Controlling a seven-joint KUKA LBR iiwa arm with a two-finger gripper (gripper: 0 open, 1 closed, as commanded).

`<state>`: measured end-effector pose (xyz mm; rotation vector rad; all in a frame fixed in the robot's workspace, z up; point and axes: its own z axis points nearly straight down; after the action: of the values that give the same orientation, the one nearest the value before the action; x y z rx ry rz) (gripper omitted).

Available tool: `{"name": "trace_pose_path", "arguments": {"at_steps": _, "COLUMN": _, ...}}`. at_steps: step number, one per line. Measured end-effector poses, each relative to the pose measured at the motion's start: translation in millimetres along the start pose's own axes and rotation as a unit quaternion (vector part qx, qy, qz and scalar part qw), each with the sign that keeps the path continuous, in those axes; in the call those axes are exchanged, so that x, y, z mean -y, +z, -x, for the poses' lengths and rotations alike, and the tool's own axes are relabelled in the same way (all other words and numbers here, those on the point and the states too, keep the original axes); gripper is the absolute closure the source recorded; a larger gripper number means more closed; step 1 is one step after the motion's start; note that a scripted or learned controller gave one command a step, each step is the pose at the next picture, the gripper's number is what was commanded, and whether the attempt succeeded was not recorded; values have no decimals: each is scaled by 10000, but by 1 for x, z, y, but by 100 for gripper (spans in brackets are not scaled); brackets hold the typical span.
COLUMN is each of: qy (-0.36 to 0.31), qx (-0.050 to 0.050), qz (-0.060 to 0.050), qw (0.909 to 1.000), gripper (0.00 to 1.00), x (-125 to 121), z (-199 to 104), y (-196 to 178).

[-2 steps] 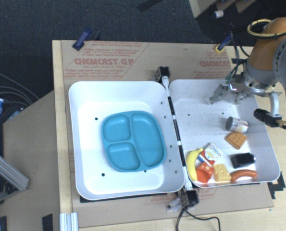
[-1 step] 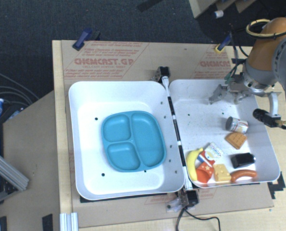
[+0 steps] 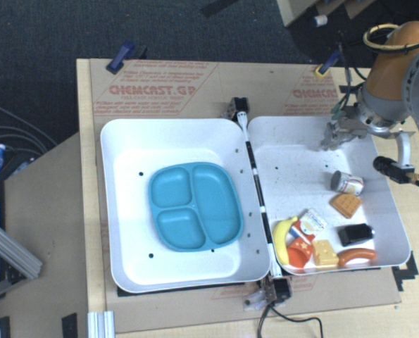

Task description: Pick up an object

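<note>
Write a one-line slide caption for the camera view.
KUKA arm's gripper hovers over the right bin above clustered toy food; a blue divided plate sits in the left bin.

Arm (image 3: 399,69) cut by right edge; tool (image 3: 334,136) blurred.

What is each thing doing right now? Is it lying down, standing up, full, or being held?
Blue plate: flat in the left bin, its sections bare.
Can: lying on its side in the right bin.
Cracker: lying flat.
Banana: lying against the bin's near left corner.
Black block: lying flat.
Sausage: lying flat.
Tool: over the right bin's far end, holding nothing visible.
</note>
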<state>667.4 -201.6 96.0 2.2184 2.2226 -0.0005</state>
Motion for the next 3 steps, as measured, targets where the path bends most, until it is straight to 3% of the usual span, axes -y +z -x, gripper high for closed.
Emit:
{"name": "trace_pose_path", "arguments": {"at_steps": 1, "qy": 1, "qx": 0, "qz": -2, "qw": 10000, "gripper": 0, "x": 0, "z": 0, "y": 0}}
{"name": "trace_pose_path", "arguments": {"at_steps": 2, "qy": 16, "qx": -8, "qz": -11, "qw": 10000, "gripper": 0, "x": 93, "z": -2, "y": 12}}
{"name": "trace_pose_path", "arguments": {"at_steps": 3, "qy": 4, "qx": -8, "qz": 6, "qw": 10000, "gripper": 0, "x": 0, "z": -26, "y": 11}}
